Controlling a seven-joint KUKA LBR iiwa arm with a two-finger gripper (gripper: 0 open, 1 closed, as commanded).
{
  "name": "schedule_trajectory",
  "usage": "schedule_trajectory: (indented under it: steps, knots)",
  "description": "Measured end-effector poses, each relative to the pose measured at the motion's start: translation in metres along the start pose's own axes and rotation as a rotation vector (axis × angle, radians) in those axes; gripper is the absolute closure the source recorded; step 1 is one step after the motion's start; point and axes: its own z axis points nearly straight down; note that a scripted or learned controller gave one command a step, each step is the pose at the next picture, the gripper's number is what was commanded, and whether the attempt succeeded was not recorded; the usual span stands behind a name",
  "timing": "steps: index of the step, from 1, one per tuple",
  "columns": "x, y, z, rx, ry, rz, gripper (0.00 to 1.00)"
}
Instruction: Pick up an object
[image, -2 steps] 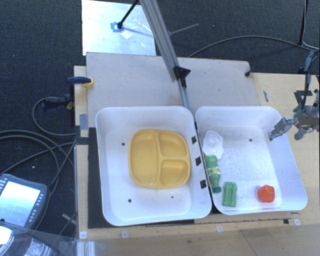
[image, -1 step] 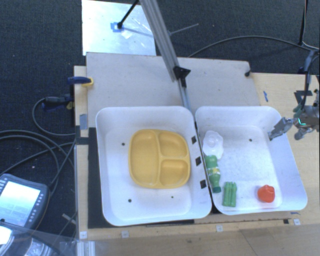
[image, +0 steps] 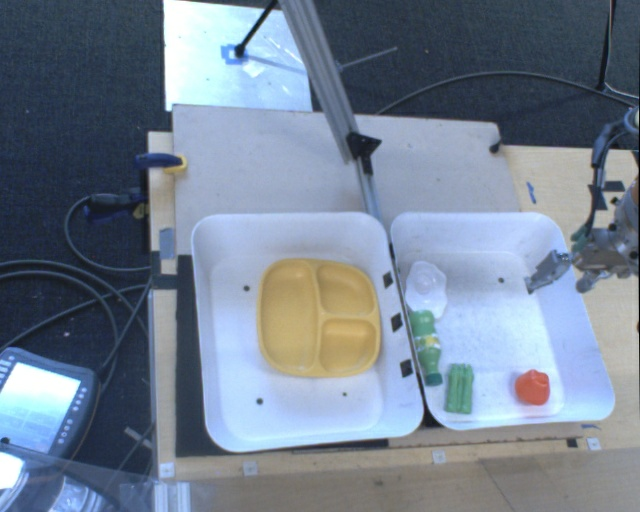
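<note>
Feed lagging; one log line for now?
end effector: over right bin | grasp: none | right: bottle, green block, orange object | left: yellow plate

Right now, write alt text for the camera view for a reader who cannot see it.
A grey robot arm's gripper hangs at the right edge of the right shallow white bin, which holds a clear plastic cup, green bottle, green ridged block and orange lump. The left white bin holds a yellow divided plate.

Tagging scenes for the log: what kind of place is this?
Likely a robotics lab test bench: two shallow white bins on a wooden bench, a handheld teach pendant on dark carpet with cables, and the gripper reaching in.
</note>
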Motion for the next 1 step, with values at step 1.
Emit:
schedule_trajectory:
  steps: [1]
  knots:
    - [0.0101,0.0021,0.0556,0.001,0.001,0.0,0.0]
